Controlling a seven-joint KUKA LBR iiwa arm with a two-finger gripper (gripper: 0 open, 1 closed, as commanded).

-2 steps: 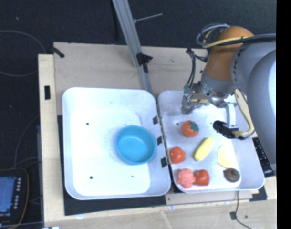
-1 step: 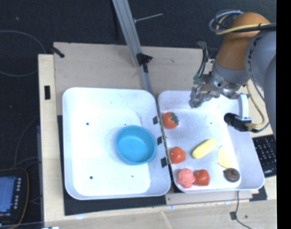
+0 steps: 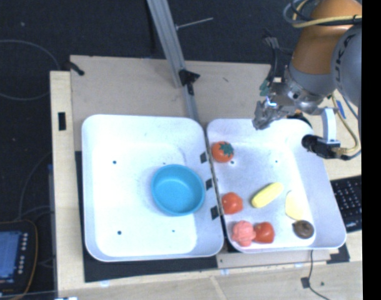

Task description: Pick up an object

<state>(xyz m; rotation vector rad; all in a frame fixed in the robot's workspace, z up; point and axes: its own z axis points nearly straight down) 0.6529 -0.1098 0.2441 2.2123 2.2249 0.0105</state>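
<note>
Approach step, nothing picked yet as far as the view shows. Grey arm with orange band comes in from upper right, wrist angled down and leftward, pincer (image 3: 263, 119) hanging over the far rim of the right shallow white plastic bin (image 3: 315, 186), near its top edge. Pincer tips too small and dark to read: cannot tell how wide it is, and no object visible between its tips. Candidate objects all lie in the right bin: red tomato-like toy with green top (image 3: 222, 151) near the divider, nearest to the pincer; smaller red round toy (image 3: 232, 202) below it; yellow oblong banana-like piece (image 3: 266, 195) mid-bin; pale yellow rounded piece (image 3: 294, 205) just beside it to the right; pink lumpy toy (image 3: 243, 232) touching a red toy (image 3: 263, 232) at the near edge; brown round item (image 3: 303, 229) at the near right corner. Left white bin (image 3: 103, 167) holds a blue round plastic bowl (image 3: 177, 189), well apart from the pincer. Next move, judged: travel down into the bin, centre over one toy, likely the tomato with green top, descend, close. Risk: the toy sits close to the bin wall, round, could roll off. Both bins rest on a light wooden tabletop (image 3: 128, 86).
</note>
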